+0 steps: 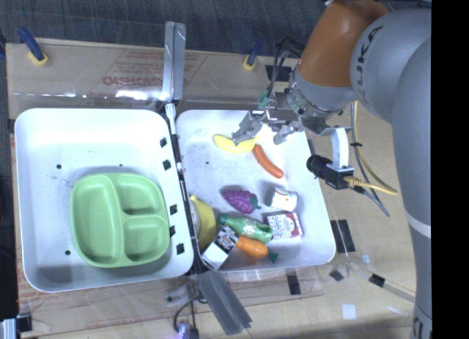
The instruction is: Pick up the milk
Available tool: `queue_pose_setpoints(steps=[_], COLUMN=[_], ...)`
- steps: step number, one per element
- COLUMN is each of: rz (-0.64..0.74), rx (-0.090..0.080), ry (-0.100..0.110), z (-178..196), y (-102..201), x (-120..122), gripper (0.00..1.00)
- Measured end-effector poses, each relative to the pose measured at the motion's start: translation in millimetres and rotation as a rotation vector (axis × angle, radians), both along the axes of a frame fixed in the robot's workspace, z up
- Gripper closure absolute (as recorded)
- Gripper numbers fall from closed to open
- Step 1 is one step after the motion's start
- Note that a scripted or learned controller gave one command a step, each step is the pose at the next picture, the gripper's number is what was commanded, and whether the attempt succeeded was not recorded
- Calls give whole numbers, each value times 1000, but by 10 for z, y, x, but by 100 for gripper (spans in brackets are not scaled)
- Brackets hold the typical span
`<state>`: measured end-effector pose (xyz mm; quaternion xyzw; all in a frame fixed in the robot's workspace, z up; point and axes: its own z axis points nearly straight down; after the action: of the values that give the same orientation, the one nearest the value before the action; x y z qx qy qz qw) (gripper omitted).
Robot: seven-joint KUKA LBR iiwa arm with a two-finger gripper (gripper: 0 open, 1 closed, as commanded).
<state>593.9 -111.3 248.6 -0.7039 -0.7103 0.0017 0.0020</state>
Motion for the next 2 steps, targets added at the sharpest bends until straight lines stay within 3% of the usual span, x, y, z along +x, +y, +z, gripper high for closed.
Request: queue_pose_setpoints(steps=[1, 2], rz=[269, 341], rx=[0, 1], ry=[0, 0], z=[-578, -559], y=[1467, 956], x=[20, -104], gripper=[0, 0])
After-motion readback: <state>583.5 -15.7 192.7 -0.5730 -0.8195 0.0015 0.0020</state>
